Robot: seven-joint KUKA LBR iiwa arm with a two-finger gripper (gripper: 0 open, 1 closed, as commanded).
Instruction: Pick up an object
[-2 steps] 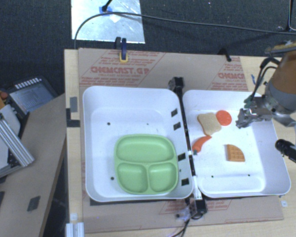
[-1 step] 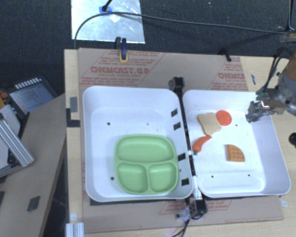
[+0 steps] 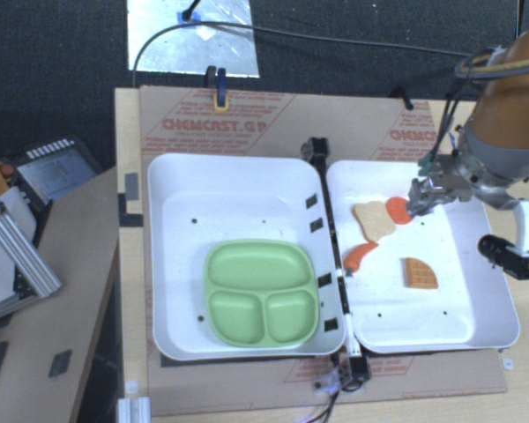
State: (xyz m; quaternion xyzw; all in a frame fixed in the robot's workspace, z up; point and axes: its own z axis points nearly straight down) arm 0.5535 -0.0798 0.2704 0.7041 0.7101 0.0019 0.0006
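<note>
The right bin (image 3: pixel 476 324) holds a beige toast-shaped piece (image 3: pixel 374 221), a round red piece (image 3: pixel 398 211), a curved red-orange piece (image 3: pixel 360 255) near the divider and a brown waffle wedge (image 3: pixel 420 274). My gripper (image 3: pixel 420 200) hangs low over the right bin, right beside the round red piece and touching or nearly touching its right edge. Nothing is visibly between its fingers.
The left bin (image 3: pixel 172 236) holds a green three-compartment tray (image 3: pixel 260 291). A black clip (image 3: pixel 317 149) sits at the top of the divider between the bins. Cardboard (image 3: pixel 247 117) lies under both bins.
</note>
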